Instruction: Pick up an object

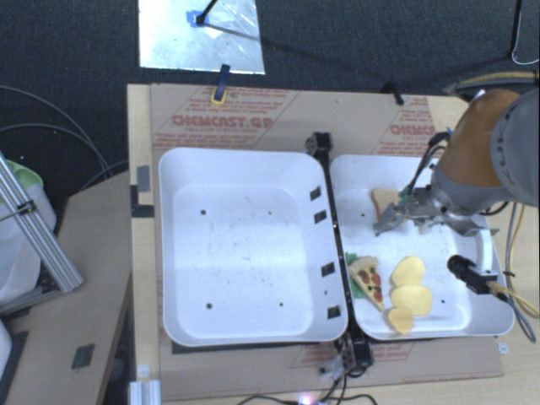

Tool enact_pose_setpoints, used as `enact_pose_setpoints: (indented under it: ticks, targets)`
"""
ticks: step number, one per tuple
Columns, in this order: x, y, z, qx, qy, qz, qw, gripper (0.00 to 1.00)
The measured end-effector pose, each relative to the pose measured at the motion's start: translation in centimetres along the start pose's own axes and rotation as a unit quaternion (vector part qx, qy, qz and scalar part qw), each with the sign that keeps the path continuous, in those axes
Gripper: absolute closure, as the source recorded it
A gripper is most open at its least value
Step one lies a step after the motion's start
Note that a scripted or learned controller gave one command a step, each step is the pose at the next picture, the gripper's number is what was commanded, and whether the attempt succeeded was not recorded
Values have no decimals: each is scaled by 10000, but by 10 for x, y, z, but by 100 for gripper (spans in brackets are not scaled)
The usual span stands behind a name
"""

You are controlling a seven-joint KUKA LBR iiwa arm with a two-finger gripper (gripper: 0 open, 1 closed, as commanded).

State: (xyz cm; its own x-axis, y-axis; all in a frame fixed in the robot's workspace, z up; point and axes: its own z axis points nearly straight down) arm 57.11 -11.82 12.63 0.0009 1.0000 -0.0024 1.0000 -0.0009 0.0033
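The grey arm (498, 154) with its orange band reaches in from the right over the right bin (481, 315), its wrist bent down toward the bin's upper left part. The jaws (390, 219) sit low at the bin floor, just beside a tan, bread-like piece (384, 198) that lies near the bin's back left corner; the tips appear to touch or overlap its lower edge, but how far they are spread, and whether anything sits between them, cannot be told from this slant (the dark metal of the wrist blurs into the shadow there).

Toward the front of the same bin lie three yellow chip-like pieces (409, 289), stacked in a loose column and touching one another. Just left of them, against the bin's left wall, rests a toy pizza slice (367, 278) with a bit of green at its top end.

The left bin (245, 247) stands side by side with the right one on the desk (253, 116), which is covered by printed cardboard. Beyond the desk a shiny metal sheet (202, 24) lies on the dark floor.
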Motion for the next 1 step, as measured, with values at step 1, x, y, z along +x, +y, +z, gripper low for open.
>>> enact_pose_setpoints:
  ticks: [1]
  targets:
    - [-29,60,43,-13,1,-27,10000,0]
